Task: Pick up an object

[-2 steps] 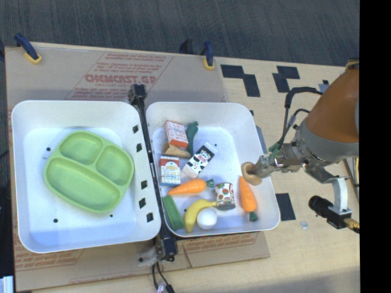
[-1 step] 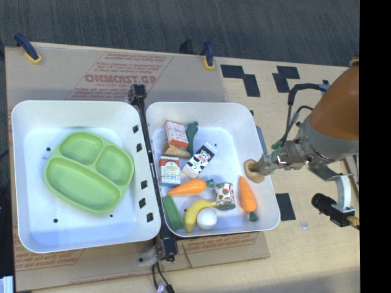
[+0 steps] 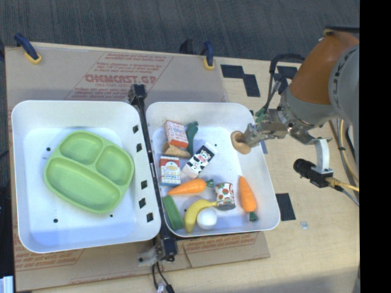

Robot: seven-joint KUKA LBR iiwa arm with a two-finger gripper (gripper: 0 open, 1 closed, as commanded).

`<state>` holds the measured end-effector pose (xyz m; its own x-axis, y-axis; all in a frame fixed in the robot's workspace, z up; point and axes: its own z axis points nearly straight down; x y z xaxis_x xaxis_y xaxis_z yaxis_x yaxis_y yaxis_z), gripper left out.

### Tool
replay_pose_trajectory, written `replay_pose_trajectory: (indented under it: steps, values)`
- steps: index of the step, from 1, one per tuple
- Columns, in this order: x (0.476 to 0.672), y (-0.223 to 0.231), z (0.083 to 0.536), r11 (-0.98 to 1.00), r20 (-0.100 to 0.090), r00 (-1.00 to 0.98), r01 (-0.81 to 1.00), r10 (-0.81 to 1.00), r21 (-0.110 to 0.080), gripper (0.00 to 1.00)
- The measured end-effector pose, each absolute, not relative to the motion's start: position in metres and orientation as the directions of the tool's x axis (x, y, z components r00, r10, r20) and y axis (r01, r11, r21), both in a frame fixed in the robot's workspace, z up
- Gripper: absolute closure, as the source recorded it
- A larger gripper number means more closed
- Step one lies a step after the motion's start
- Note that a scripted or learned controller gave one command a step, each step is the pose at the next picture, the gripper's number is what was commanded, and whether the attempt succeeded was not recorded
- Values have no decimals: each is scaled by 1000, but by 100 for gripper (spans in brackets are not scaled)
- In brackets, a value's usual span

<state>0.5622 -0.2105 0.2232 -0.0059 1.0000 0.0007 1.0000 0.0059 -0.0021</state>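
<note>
A: Where is the thing being picked up?

B: A small tan, rounded piece (image 3: 239, 142), perhaps a toy mushroom or bun, is being held at the tip of the claw (image 3: 247, 137), just above the right rim of the right bin (image 3: 261, 163). It looks to be pinched narrowly between the fingers, though the contact is being seen from above and cannot be judged closely.

A: What could be going wrong from here?

B: The piece is being gripped near its edge, it seems, so it could be slipping out if the arm (image 3: 317, 78) is swung quickly. Being round, it is likely being held on little surface.

A: And if it is dropped?

B: It is being carried right over the rim, so it might be bounced onto the counter (image 3: 305, 237) rather than back into the bin. Below and to the left, a carrot (image 3: 247, 194), a small can (image 3: 224, 195), a second carrot (image 3: 188, 187), a banana (image 3: 197, 212) and an egg (image 3: 207, 220) are lying close together; a fall there could be scattering them.

A: Is the other side being threatened?

B: The green plate (image 3: 89, 171) in the left bin (image 3: 24, 182) is sitting well apart and is hardly being put at risk.
</note>
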Motion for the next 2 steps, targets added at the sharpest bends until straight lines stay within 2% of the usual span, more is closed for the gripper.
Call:
replay_pose_trajectory:
  steps: [1, 2]
  values:
    - [484, -211, 233, 6, -1, -6, 1000, 1000, -2, 100]
    - [477, -212, 250, 3, -2, -3, 1000, 1000, 3, 100]
